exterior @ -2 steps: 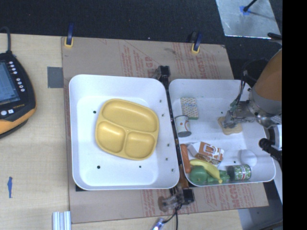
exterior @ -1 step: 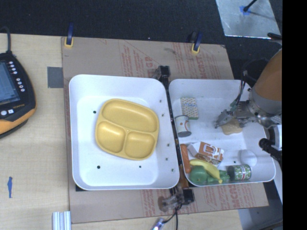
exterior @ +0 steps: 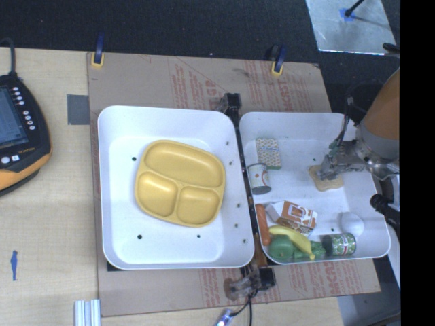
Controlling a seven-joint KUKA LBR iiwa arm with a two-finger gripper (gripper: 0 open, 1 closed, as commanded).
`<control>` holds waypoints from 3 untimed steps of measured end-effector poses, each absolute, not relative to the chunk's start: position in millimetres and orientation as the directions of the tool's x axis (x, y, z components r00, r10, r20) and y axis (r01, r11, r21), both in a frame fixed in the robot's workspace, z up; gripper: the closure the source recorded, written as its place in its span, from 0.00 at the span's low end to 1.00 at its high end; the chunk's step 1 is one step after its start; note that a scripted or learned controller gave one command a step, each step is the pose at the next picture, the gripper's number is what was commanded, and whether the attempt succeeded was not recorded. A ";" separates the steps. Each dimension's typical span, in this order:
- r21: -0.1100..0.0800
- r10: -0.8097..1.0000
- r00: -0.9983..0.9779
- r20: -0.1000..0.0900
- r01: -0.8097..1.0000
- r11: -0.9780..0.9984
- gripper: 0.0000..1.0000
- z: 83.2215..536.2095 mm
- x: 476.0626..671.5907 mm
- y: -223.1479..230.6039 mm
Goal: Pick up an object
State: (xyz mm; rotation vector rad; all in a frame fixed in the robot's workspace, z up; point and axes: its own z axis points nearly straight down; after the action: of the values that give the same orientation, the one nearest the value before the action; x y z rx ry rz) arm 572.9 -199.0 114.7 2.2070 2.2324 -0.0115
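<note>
The arm reaches in from the right, and its gripper [exterior: 332, 167] hangs low in the right bin [exterior: 299, 129], directly over a small tan object [exterior: 327, 182] near the bin's right side. The gripper's body hides the top of that object, and I cannot tell whether they touch. Other items lie in the same bin: a patterned packet [exterior: 268, 152], a small can [exterior: 258, 178], a carrot [exterior: 262, 221], an orange-and-white box [exterior: 298, 216], a banana [exterior: 293, 238], a green pepper [exterior: 280, 250], a green can [exterior: 338, 244] and a white lump [exterior: 351, 223].
The left bin [exterior: 115, 236] holds a yellow divided plate [exterior: 180, 182]. A teach pendant [exterior: 17, 138] lies on the bench at far left. Two clamps [exterior: 98, 53] [exterior: 276, 60] pin the cardboard at the back edge.
</note>
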 end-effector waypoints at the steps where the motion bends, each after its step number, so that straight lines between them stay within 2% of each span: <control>1: -0.004 1.000 -0.012 -0.008 1.000 0.012 0.00 114.7 572.8 -199.0; 2: -0.003 1.000 -0.014 -0.010 1.000 0.014 1.00 125.1 573.1 -200.1; 3: -0.004 1.000 -0.015 -0.011 1.000 0.015 0.00 125.0 573.0 -200.1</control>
State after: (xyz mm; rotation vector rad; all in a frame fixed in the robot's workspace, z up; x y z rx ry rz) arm 573.0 -200.1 125.0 2.2013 2.2340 -0.0160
